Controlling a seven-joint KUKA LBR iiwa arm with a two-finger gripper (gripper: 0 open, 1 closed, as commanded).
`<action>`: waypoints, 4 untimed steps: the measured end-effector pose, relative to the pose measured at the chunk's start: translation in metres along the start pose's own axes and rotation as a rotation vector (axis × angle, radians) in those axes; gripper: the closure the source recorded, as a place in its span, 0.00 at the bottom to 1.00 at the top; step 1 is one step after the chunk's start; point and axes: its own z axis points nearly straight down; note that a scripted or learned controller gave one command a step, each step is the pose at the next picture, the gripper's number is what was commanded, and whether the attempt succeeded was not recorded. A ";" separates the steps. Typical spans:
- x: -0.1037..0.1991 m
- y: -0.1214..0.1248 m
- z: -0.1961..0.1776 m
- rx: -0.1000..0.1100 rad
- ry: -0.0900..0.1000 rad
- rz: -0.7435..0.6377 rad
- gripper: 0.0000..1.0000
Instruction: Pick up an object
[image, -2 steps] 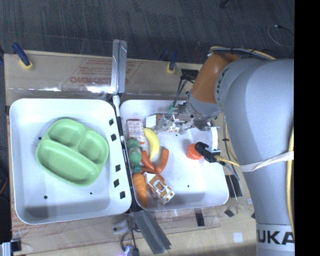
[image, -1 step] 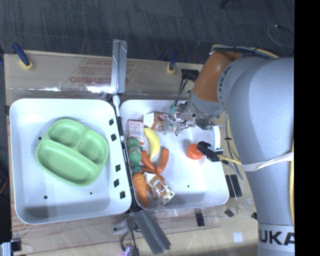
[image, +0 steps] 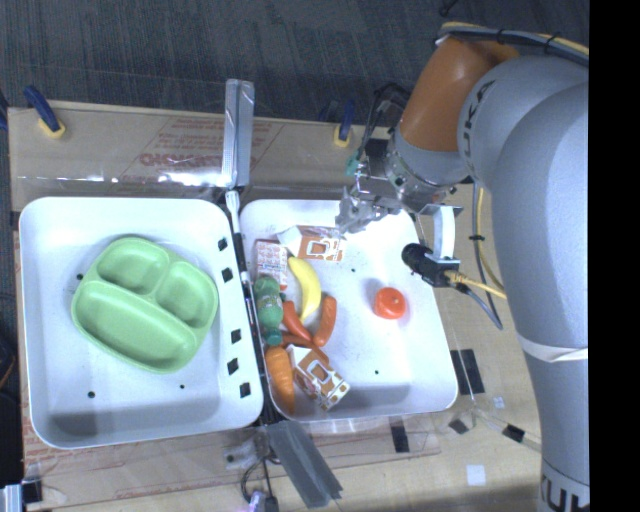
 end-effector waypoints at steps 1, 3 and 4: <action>0.000 0.000 0.000 0.001 0.000 0.000 0.00; 0.014 -0.015 0.121 -0.007 0.003 -0.016 1.00; 0.084 -0.012 0.035 -0.001 -0.003 0.131 1.00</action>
